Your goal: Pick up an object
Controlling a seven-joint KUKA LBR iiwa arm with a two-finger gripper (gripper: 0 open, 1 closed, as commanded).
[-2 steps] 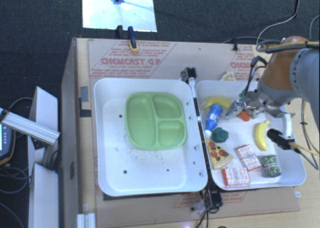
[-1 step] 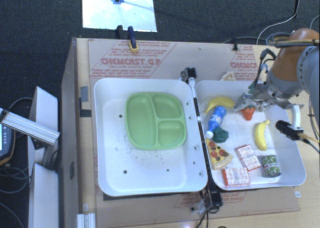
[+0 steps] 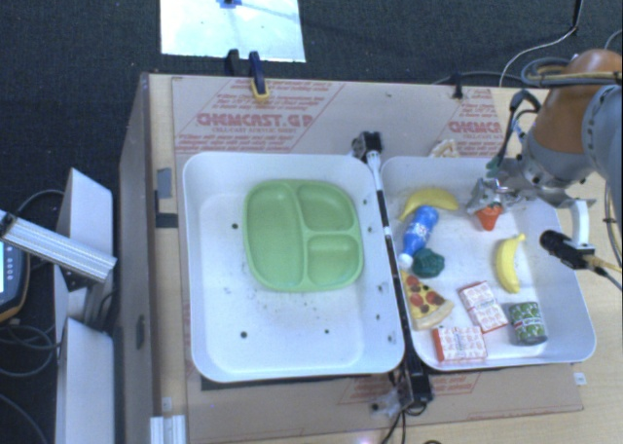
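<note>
Fingers of the gripper (image 3: 490, 201) sit low over a small orange-red toy (image 3: 489, 216) in the right white bin (image 3: 574, 335), right of frame centre; whether they clench it I cannot tell. Red print on the cardboard sheet (image 3: 292, 111) reads "CHEMCAST GP".

On the tabletop (image 3: 292, 116), two bins side by side. In the left bin (image 3: 209, 335): a divided plate (image 3: 302, 236). In the right bin (image 3: 569, 330): bottle (image 3: 420, 230) beside the dividing wall, pizza slice (image 3: 426, 302) in front of it, banana (image 3: 507, 263) further right, can (image 3: 527, 321) in front of that.
</note>
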